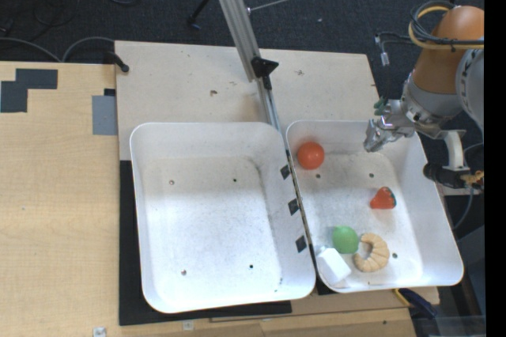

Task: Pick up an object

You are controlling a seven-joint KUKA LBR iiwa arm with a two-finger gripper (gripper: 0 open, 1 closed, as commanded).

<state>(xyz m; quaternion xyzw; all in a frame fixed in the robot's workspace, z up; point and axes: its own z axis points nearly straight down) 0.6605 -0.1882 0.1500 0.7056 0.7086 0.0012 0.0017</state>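
Observation:
The right bin [427, 248] holds an orange ball [310, 155] near its far left, a small red strawberry-like piece [383, 199] at mid right, a green ball [345, 239], a tan ring-shaped pastry [372, 252] and a white block [333, 265] near the front. My gripper [375, 139] hangs over the bin's far right part, above and behind the red piece, with nothing seen between its fingers.
The left bin [158, 280] sits beside the right one, a divider with black clips [291, 205] between them. A slanted metal rail [237, 19] rises from the back of the bench. A wooden surface [55, 201] lies to the left.

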